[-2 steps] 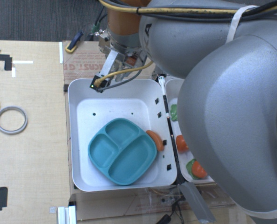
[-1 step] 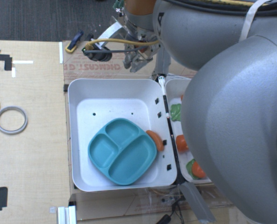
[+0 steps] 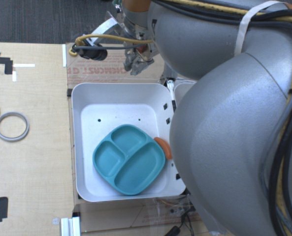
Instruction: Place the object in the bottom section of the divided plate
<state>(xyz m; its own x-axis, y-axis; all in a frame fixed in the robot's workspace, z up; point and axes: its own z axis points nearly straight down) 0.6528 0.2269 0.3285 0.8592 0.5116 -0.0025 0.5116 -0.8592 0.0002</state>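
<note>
You have the divided plate (image 3: 129, 159) lying flat in the white bin (image 3: 81, 146), toward the near side of the bin floor; it is teal, with two small sections on its far-left side and one long section on its near-right side. The object, a small orange thing (image 3: 164, 147), sits just off the plate's right rim, touching or almost touching it, on the bin floor and outside every section; part of it is hidden by the arm (image 3: 239, 127), so you cannot make out its full shape. The arm's grey body covers everything right of the plate, including most of the second bin (image 3: 181, 86), of which you see a corner beyond the plate. The hand (image 3: 137, 62) hangs well beyond the plate, past the bin's far rim, over a strip of cardboard (image 3: 111, 68) with red lettering; whether it is apart or together you cannot tell. Well to the left of the plate, on the wooden counter (image 3: 37, 181), lies a roll of tape (image 3: 11, 126).
</note>
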